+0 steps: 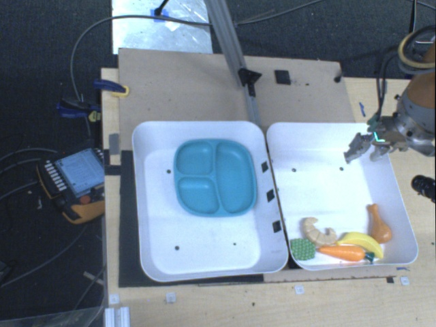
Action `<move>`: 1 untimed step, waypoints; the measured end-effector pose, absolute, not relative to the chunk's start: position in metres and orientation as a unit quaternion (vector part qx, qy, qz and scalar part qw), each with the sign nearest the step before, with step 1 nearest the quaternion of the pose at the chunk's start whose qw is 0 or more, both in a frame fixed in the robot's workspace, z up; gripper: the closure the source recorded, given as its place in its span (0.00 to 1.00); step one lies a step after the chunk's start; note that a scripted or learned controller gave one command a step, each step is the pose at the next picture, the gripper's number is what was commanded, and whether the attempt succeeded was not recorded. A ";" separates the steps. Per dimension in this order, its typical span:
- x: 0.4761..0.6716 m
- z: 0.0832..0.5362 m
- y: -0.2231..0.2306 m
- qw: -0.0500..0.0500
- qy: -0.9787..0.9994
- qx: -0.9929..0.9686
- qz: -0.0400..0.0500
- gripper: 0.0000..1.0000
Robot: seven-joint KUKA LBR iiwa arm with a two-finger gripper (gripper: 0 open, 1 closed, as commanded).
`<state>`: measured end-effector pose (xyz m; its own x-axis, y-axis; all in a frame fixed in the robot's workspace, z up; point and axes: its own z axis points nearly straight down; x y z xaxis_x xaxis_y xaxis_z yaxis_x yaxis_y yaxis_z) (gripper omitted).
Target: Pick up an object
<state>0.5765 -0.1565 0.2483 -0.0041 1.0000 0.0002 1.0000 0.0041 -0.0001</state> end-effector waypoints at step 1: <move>0.577 0.249 -0.156 -0.001 -0.709 -0.706 -0.001 0.00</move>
<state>0.5769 -0.1565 0.2491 -0.0044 1.0000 -0.0001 1.0000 0.0044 0.0017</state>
